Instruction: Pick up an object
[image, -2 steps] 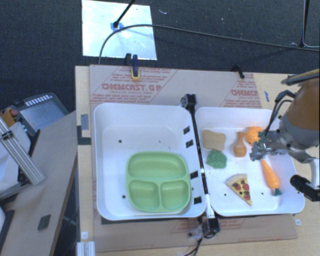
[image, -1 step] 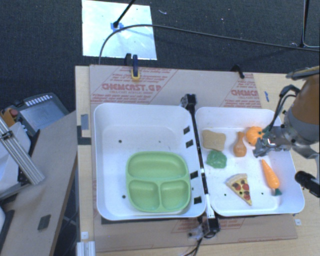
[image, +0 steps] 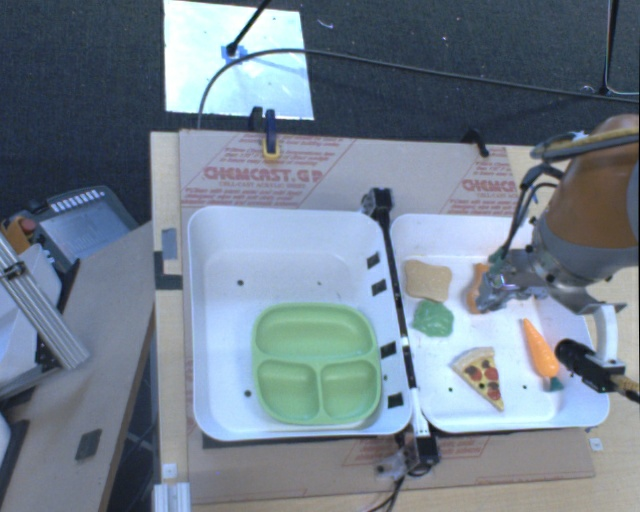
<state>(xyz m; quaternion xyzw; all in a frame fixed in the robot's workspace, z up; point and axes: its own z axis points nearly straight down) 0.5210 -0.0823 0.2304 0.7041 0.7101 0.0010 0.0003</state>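
Observation:
My gripper (image: 491, 293) hangs low over the back of the right bin (image: 440, 420), reaching in from the right. A small orange piece (image: 478, 280) shows right against its left side, partly hidden by it; I cannot tell whether it is gripped. A tan bread slice (image: 428, 279) lies at the back left of this bin. A green leafy piece (image: 434, 318) sits just in front of the bread. Toward the front lies a pizza slice (image: 481, 375). An orange carrot (image: 541, 350) lies to the right, below the gripper.
The left bin (image: 215, 330) holds a green divided plate (image: 318, 362) at its front. A black divider (image: 392, 300) runs between the two bins. Grey equipment (image: 60, 260) stands off the bench at the left.

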